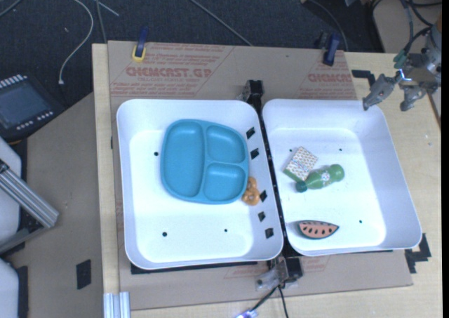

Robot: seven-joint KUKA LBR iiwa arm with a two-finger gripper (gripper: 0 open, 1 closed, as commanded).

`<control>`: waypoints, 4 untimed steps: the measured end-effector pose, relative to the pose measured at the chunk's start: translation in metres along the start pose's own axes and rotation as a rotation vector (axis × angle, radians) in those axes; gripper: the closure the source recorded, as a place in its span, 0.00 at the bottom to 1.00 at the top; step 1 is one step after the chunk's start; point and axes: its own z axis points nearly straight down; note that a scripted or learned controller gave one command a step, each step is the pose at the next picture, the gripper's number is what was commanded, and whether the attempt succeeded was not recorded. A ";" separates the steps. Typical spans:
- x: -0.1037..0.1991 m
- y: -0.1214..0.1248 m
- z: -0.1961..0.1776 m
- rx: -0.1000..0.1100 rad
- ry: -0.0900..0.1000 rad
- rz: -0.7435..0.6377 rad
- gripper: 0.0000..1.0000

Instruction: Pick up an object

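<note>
Blue clamps (pixel 141 43), loose cables (pixel 84 1)

Even, fairly bright light falls from above. The two shallow white plastic bins (pixel 323 127) are nearly washed out, with soft grey shading along their inner walls. The blue divided plastic plate (pixel 205 161) shows a mild sheen and almost no shadow. The dark floor beyond the bench (pixel 105 169) stays dim. Detail is slightly soft and grainy throughout, more so toward the right edge.

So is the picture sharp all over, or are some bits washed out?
In the camera view, the right white bin glares brightly near its far corner; the blue divided plastic plate looks sharp, while the hand at the right edge looks soft and slightly blurred.
</note>
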 end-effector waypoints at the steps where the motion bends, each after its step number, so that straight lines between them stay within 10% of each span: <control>1: 0.001 0.002 -0.009 -0.014 -0.003 -0.004 0.00; 4: -0.005 0.010 0.149 -0.009 -0.002 -0.004 0.00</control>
